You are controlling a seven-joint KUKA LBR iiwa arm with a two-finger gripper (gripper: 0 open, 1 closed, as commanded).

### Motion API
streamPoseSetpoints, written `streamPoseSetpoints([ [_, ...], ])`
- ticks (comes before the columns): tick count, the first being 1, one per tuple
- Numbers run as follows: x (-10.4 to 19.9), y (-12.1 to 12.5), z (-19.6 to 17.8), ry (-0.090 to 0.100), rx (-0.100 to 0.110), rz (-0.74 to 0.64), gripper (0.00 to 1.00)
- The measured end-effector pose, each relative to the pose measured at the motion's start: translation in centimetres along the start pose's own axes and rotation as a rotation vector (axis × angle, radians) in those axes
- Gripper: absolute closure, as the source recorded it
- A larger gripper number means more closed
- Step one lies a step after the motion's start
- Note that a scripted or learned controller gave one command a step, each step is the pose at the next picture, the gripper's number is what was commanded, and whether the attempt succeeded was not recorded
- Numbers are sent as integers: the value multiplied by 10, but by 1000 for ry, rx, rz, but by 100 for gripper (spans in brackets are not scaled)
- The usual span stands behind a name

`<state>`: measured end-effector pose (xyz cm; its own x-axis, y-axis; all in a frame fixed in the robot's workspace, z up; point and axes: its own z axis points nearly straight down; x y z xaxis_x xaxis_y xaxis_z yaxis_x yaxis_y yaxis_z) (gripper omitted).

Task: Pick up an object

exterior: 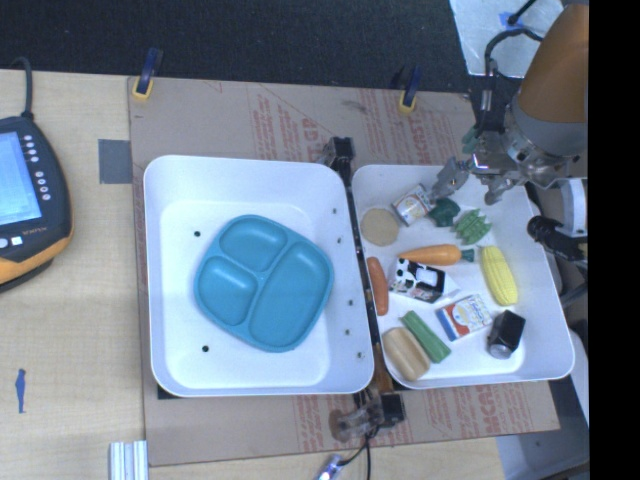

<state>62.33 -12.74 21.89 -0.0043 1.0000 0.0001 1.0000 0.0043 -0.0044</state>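
Observation:
The right bin (545,268) holds several small toy foods: a yellow corn cob (499,274), an orange carrot (433,255), a red sausage (377,284), a green cucumber (426,335), a tan bread roll (404,353), a round cookie (380,226), green broccoli pieces (472,226), a small silver can (411,206), a black-and-white box (418,280), a small carton (464,317) and a black cylinder (506,333). My gripper (472,184) hangs over the bin's far end, open, with nothing between its fingers. The can and broccoli lie just below it.
The left bin (165,268) holds a blue divided plate (263,282). A teach pendant (25,193) lies on the bench at the far left. Clamps (146,73) pin the cardboard sheet at its far edge.

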Motion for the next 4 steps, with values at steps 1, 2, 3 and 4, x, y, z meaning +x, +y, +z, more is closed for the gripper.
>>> streamPoseSetpoints([
  [1,-20,20,130,1,12,-1,0],
  [2,-3,-45,127,-1,1,0,0],
  [3,-2,22,124,4,5,-1,0],
  [4,-75,-65,122,21,7,-5,0],
])
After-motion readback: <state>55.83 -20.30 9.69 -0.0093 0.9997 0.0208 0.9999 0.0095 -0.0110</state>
